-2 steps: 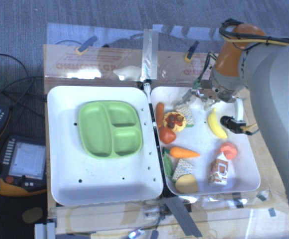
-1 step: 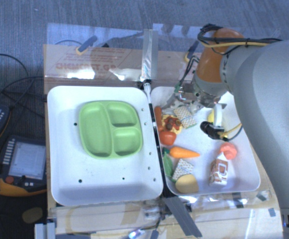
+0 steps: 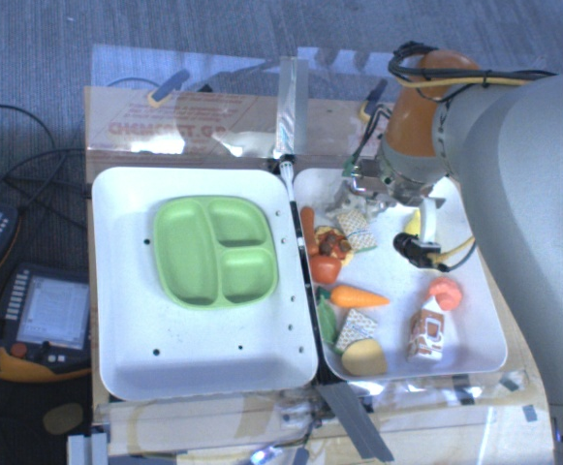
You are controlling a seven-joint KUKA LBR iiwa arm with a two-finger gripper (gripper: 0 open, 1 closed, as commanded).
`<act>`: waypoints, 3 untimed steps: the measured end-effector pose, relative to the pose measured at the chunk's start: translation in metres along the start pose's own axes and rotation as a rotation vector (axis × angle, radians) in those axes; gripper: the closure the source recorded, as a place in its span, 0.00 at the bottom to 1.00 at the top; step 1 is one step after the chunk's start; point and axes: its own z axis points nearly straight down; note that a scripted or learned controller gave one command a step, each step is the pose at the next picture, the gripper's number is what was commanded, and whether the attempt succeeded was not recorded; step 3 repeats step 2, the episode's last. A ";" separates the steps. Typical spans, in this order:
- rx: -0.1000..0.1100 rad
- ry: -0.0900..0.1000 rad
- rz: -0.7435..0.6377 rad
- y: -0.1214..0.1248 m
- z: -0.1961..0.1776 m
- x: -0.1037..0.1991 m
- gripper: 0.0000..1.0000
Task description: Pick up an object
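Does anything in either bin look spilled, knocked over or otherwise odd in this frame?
Nothing looks spilled or broken. The toy food is crowded along the left side of the right bin, with the carrot lying crosswise. The small carton stands tilted. The green tray lies flat in the left bin.

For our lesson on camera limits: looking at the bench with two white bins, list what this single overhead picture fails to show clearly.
1. The gripper, camera view: too small and dark to tell whether it is open or shut.
2. The right bin: its far right corner lies under the grey arm.
3. The carton: its print is too small to read.
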 end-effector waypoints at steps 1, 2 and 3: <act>0.003 0.001 -0.001 0.000 -0.008 0.001 1.00; 0.010 0.002 -0.052 0.004 -0.096 0.046 1.00; 0.010 0.002 -0.052 0.004 -0.096 0.046 1.00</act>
